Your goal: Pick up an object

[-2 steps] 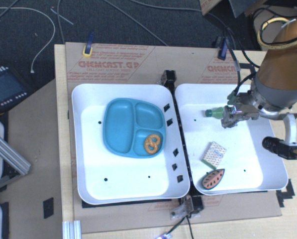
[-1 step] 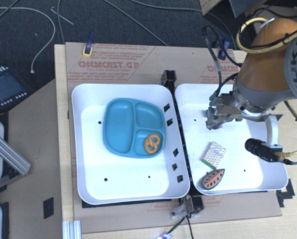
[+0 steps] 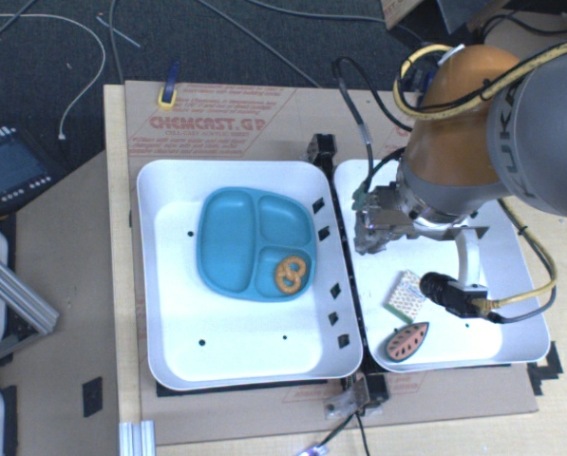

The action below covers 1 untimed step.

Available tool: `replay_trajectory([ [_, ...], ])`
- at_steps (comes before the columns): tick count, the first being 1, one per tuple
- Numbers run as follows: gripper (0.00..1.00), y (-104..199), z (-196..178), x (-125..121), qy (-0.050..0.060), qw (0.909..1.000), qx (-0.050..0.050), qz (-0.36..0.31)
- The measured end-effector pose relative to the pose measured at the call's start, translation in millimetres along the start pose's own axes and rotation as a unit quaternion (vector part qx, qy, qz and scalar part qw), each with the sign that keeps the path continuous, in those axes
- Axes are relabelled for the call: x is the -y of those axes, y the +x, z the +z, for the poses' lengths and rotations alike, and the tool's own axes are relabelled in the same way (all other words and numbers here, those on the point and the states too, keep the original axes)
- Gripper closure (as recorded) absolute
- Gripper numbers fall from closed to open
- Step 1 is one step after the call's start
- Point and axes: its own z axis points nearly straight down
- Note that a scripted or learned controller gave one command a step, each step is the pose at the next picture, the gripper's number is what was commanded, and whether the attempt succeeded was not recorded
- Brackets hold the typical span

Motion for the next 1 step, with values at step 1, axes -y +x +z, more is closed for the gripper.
replay_trajectory([
  [1,1.00,59.7,11.0,0.8,0.000,1.0000,0.000,0.000],
])
